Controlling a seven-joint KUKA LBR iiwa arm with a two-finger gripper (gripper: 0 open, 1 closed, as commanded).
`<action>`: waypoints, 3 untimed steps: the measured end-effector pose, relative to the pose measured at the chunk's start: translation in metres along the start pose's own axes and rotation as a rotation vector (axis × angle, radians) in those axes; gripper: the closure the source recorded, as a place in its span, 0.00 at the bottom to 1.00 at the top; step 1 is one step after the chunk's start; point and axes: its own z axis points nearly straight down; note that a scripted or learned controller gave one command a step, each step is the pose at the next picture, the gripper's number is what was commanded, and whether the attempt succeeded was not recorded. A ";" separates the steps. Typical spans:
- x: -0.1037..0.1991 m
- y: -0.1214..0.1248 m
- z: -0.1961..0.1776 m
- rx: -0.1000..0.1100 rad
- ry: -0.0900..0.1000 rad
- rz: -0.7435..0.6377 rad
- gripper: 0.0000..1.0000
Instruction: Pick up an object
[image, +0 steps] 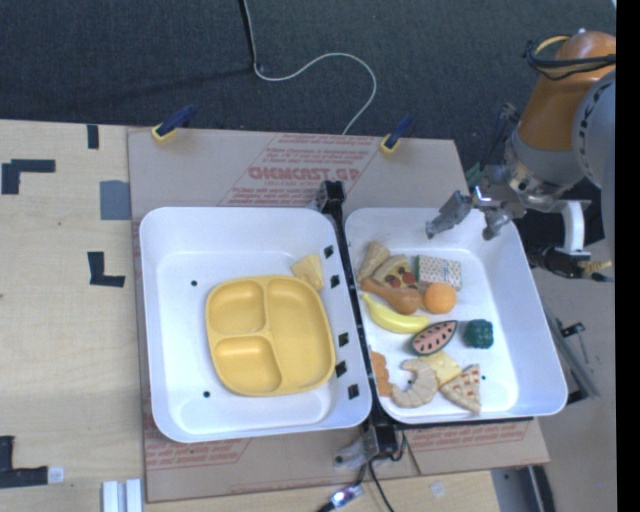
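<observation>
Small toy foods heaped in right bin (530, 300); orange ball (440, 298) near centre, beside banana (395, 319), probably light, rigid, slick, best pinched across its middle; gripper (468, 215) above far rim, fingers spread, grasping nothing; yellow tray (270, 335) in left bin (165, 300)

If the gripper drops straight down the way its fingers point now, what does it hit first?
Most likely bare bin floor. The gripper, fingers spread, hangs over the upper right corner of the right bin, beside the food pile. The nearest item looks like the small patterned packet, slightly left of that line. Depth is uncertain from this slanted view.
</observation>
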 end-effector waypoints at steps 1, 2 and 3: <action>0.000 0.003 -0.010 -0.014 -0.002 -0.003 0.00; 0.002 0.004 0.055 -0.009 -0.002 -0.004 0.00; -0.001 0.007 0.115 -0.019 -0.007 -0.004 0.00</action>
